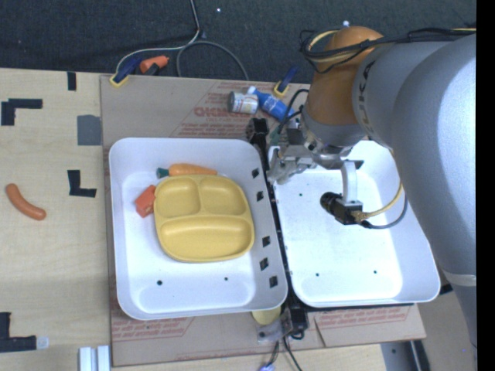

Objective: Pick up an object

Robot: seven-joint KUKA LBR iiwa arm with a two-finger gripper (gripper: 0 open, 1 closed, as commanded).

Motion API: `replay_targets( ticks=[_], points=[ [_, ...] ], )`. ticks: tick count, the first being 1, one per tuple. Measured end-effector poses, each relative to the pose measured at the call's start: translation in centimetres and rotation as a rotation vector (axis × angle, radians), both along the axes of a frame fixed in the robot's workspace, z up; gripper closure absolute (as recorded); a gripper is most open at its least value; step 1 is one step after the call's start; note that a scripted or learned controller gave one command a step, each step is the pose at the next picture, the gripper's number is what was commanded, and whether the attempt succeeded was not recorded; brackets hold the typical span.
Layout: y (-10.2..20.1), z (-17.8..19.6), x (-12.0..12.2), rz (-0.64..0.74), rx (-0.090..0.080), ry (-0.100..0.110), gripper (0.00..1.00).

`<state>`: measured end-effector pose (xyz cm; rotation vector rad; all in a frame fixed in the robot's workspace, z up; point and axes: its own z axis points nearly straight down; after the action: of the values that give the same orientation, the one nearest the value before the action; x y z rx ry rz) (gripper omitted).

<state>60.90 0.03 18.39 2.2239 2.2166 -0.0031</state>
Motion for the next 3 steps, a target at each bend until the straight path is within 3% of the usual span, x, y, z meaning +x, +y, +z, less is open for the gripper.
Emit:
replay_targets(
  ticks=[1,2,3],
  points=[
    [0.3,0.0,-0.1,0.004,0.001,0.001,0.0],
    [-6.3,0.0,-8.9,-0.005,0.0,0.007,0.0],
    [-10.7,-4.9,-4.6,0.0,0.0,0.004,0.0]
  ],
)
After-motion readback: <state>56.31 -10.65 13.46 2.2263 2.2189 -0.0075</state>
